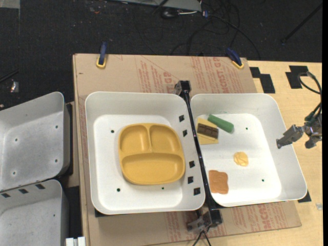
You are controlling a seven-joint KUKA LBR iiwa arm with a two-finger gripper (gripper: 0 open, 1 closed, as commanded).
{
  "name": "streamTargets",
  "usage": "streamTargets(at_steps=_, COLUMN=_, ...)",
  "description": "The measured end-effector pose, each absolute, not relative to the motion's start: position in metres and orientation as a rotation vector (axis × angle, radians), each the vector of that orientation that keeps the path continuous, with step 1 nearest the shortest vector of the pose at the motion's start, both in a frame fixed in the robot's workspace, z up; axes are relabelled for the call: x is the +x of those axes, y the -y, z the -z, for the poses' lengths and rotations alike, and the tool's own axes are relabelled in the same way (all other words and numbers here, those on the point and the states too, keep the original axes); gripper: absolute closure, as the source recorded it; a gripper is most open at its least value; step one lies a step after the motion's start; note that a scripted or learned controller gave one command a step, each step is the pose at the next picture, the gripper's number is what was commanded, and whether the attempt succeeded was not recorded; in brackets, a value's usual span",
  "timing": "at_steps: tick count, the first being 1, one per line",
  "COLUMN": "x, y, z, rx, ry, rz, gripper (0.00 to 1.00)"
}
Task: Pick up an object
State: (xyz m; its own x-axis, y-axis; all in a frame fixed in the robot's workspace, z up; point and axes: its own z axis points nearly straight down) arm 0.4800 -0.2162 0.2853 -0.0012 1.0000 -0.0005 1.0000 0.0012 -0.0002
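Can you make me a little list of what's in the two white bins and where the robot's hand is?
left bin: one yellow divided plate, three compartments, nothing on it
right bin: four small things
green block: near the far edge, beside the yellow and brown piece
yellow and brown piece: close to the divider between the bins
small yellow round piece: near the middle
orange-brown flat piece: near corner by the divider
gripper: over the right bin's right rim, holding nothing I can see

A divided tray (151,154) is set in the left bin (97,137), while four small items (241,159) are scattered in the right bin (282,152).
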Motion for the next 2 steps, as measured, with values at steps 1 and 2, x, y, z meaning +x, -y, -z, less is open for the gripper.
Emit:
streamTargets(at_steps=1, x=0.481, y=0.214, z=-0.222, rx=2.227, ry=-2.223, rz=0.003, gripper=0.0)
streamTargets(at_steps=2, x=0.478, y=0.21, z=-0.158, rx=2.228, ry=-2.224, rz=0.004, gripper=0.0)
